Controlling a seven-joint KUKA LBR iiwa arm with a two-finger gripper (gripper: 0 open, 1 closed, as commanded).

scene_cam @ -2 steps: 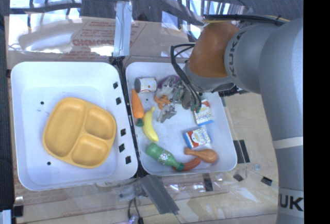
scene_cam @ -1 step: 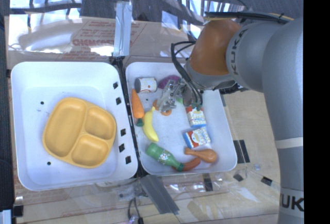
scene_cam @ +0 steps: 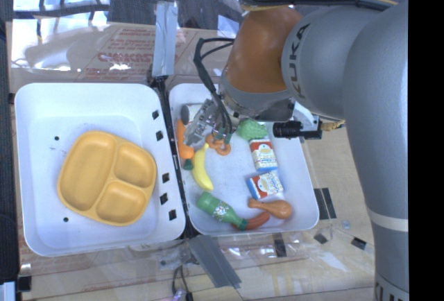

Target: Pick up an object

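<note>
My gripper [scene_cam: 206, 127] hangs low over the upper left of the right bin [scene_cam: 302, 175], under the orange wrist band. Its metal fingers point down-left, just above a yellow banana [scene_cam: 201, 170] and beside an orange carrot [scene_cam: 183, 141] that lies along the bin's left wall. A small orange ring-shaped piece [scene_cam: 221, 148] lies right below the fingers. Further right sit a green leafy toy [scene_cam: 251, 130], a red-and-white can [scene_cam: 263, 155], a blue-and-red box [scene_cam: 265, 185], a drumstick [scene_cam: 272, 208] and a green bottle [scene_cam: 218, 210]. I see nothing gripped.
The left bin [scene_cam: 35, 126] holds a yellow divided plate [scene_cam: 105, 176]. A divider with black clips [scene_cam: 166, 161] separates the bins. The grey arm covers the right side of the right bin. Cardboard and tape lie behind the bins.
</note>
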